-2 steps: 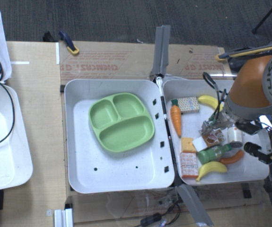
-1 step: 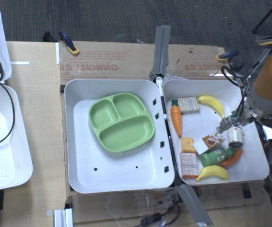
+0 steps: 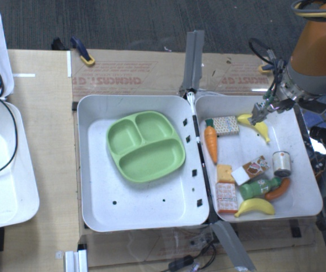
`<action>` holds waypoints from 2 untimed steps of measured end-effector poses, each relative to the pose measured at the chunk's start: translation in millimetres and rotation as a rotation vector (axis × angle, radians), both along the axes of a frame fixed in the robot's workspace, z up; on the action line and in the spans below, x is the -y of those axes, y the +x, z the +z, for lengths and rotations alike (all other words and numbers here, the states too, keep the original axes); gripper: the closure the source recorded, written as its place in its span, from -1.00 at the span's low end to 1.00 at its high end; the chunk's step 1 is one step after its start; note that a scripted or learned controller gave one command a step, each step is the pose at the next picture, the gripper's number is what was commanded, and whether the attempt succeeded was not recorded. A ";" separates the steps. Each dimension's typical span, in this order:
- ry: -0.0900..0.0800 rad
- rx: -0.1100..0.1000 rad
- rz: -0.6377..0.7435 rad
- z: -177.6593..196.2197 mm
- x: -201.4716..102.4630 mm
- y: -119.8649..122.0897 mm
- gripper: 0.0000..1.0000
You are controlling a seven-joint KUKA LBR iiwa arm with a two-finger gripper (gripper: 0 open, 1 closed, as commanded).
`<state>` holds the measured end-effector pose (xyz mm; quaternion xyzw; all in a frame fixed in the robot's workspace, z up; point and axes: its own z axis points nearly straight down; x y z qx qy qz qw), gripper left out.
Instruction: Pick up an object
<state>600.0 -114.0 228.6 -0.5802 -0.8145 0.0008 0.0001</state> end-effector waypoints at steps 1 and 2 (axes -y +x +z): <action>0.002 -0.001 0.248 -136.9 14.2 -56.9 1.00; 0.002 -0.001 0.248 -136.8 14.1 -56.9 -1.00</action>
